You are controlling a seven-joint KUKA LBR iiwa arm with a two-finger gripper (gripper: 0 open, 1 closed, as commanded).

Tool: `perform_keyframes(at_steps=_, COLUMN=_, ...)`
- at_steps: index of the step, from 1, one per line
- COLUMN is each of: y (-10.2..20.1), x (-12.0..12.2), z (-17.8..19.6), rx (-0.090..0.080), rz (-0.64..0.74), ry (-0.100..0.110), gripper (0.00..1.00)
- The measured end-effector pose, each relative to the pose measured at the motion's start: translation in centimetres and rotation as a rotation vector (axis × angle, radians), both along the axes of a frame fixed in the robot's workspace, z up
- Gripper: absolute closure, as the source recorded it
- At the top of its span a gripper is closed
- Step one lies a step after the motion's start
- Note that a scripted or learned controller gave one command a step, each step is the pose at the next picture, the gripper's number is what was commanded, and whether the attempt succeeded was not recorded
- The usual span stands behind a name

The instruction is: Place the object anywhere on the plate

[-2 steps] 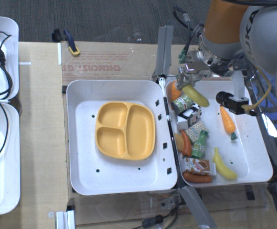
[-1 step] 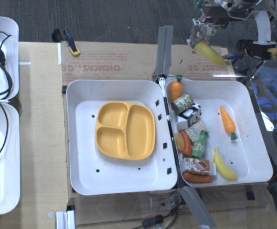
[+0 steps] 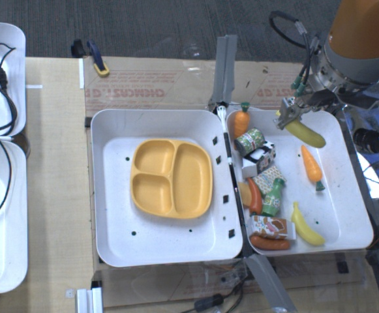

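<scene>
Right bin [image 3: 355, 194], near edge: a toy sausage [image 3: 269, 243] is laid along the front wall, with a small printed packet [image 3: 269, 226] just behind it. A yellow toy banana [image 3: 304, 225] is laid beside these, curved toward the bin's front corner.

Right bin, middle: a green toy bottle [image 3: 273, 197] is leaned against a red toy pepper [image 3: 255, 197]; a patterned carton [image 3: 268, 175] and a black-and-white box [image 3: 261, 156] are stacked close behind, all crowded along the bin's left wall. An orange toy carrot [image 3: 312, 165] is laid apart from them, toward the right wall, green tip nearest.

Right bin, far end: a green toy can [image 3: 248, 139] is set on its side, and a second carrot-like orange toy [image 3: 241, 120] is stood in the far left corner. A second yellow toy banana [image 3: 304, 134] is seen at the tip of the hand [image 3: 288, 113]; it is touched by the fingers and appears pinched at its upper end, the rest hanging free above the bin floor.

Left bin [image 3: 111, 194]: a yellow three-compartment plate [image 3: 172, 177] is laid flat near the centre, well apart from the banana at the hand.

Arm: the grey wrist and orange band [image 3: 362, 25] are entered from the far right, with black cable [image 3: 287, 28] looped beside them.

Surface [image 3: 52, 142]: a blue-and-yellow clamp [image 3: 96, 57] is left at the far edge. White trays [image 3: 0, 175] with black cords are placed at the left.
</scene>
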State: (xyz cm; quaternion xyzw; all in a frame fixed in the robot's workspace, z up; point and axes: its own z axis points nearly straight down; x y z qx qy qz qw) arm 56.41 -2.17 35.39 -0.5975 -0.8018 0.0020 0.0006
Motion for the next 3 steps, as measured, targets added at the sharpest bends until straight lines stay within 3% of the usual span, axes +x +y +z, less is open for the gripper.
perform_keyframes(at_steps=1, y=5.4, x=-1.5, z=-10.5, rx=0.001, rz=0.085, ry=0.001, gripper=1.0)
perform_keyframes(at_steps=2, y=11.4, x=-0.7, z=-16.4, rx=0.001, rz=0.205, ry=0.001, gripper=1.0)
perform_keyframes(at_steps=3, y=6.3, x=1.1, z=-11.2, rx=0.001, rz=0.163, ry=-0.002, gripper=1.0)
